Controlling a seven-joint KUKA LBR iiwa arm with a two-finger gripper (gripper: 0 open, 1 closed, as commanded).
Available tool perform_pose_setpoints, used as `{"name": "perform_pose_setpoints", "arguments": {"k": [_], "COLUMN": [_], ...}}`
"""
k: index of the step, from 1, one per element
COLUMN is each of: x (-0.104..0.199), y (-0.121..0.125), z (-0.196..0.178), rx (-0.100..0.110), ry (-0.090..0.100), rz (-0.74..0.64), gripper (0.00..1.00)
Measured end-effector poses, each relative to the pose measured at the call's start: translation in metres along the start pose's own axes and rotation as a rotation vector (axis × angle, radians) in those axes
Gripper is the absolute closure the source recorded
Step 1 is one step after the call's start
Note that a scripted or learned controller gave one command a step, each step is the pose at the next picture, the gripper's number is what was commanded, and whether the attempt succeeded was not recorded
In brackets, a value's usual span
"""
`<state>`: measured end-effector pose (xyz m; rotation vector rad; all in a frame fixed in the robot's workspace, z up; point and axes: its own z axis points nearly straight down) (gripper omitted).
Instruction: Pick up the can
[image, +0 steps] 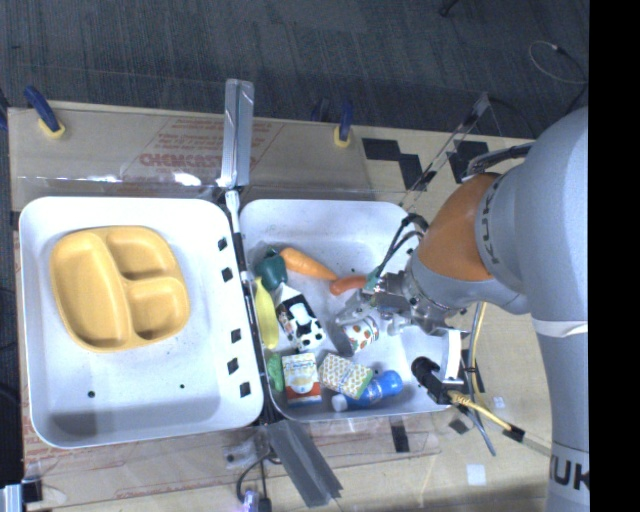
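A bench covered in cardboard is bearing two shallow white bins; the left bin (40, 400) is holding a yellow divided tray (118, 285). The arm is reaching into the right bin (330, 212), its gripper (372, 322) sitting low among the clutter. Whether it is clenched or released, I cannot tell. The can (300, 378), with a red and white label, is lying near the bin's front wall, below and left of the gripper. A carrot (308, 265) is lying up and left of the gripper; a blue bottle (377, 387) is just below it.
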<state>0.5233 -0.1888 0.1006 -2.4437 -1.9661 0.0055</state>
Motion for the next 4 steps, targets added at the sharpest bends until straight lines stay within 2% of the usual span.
{"name": "perform_pose_setpoints", "arguments": {"k": [1,2,3,4], "x": [0.001,0.001,0.001,0.002], "y": [0.000,0.000,-0.012,-0.012], "z": [-0.009,-0.009,0.010,0.000], "rx": [0.002,0.002,-0.001,0.001], "ry": [0.000,0.000,0.000,0.002], "rz": [-0.004,-0.005,0.018,0.015], "gripper": [1.00,0.00,0.00,1.00]}}
